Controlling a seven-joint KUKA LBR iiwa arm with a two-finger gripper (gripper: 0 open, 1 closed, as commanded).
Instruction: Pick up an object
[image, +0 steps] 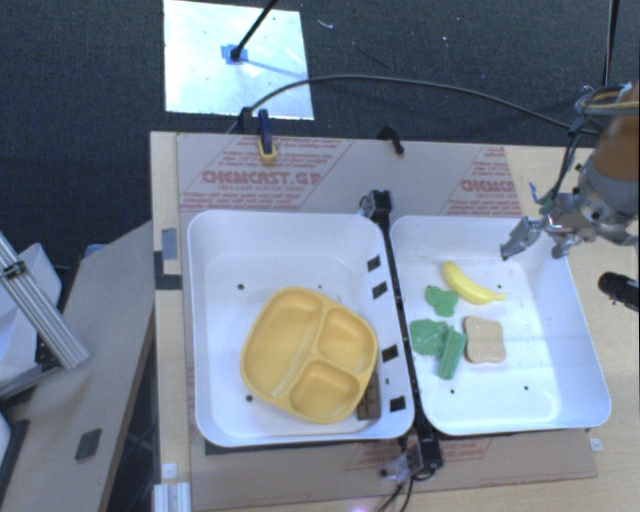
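bench: pale board with red lettering, carrying two shallow white bins side by side.

left bin: holds a yellow divided tray with three sections, lying toward the near side. a small dark brown block sits at the tray's near right corner, touching it.

right bin: holds four items grouped left of centre.
- banana: yellow, lying at a slant, farthest back of the group.
- small green piece: just beside the banana's left end.
- larger green pieces: in front of the small one, one part long and tilted.
- toast slice: tan, flat, just right of the larger green pieces, in front of the banana.

arm: grey with an orange band, entering from the right over the far right corner of the right bin.

gripper: two fingers spread apart, nothing between them, above the far edge of the right bin, behind and to the right of the banana, well apart from the grouped items.
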